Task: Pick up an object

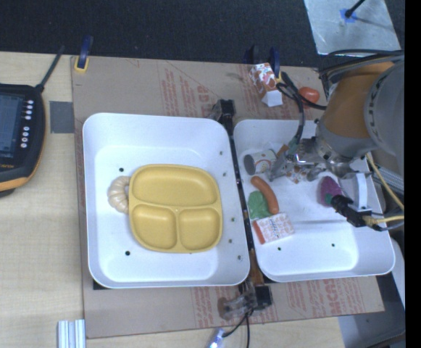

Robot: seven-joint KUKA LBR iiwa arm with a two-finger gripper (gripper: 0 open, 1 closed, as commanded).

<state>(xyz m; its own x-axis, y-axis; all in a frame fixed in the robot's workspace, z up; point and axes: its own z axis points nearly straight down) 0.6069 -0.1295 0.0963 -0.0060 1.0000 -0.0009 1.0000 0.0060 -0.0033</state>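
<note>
Over the right bin (355,256), a glossy white tray, the gripper (291,164) hangs low near its far left corner; whether its fingers are parted or closed I cannot tell. Just nearer lie a smooth orange-red sausage (264,193), a green piece (257,206) and a flat printed packet (274,228). Rightward sits a purple eggplant (330,188). Left bin (105,252) carries a yellow three-section plate (174,207).

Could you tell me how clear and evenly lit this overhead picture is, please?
In the camera view the lighting is even and soft, with faint shadows along the left bin walls; the yellow tray is sharp, while the gripper and the small items beneath it in the right bin look cluttered and slightly blurred.
</note>
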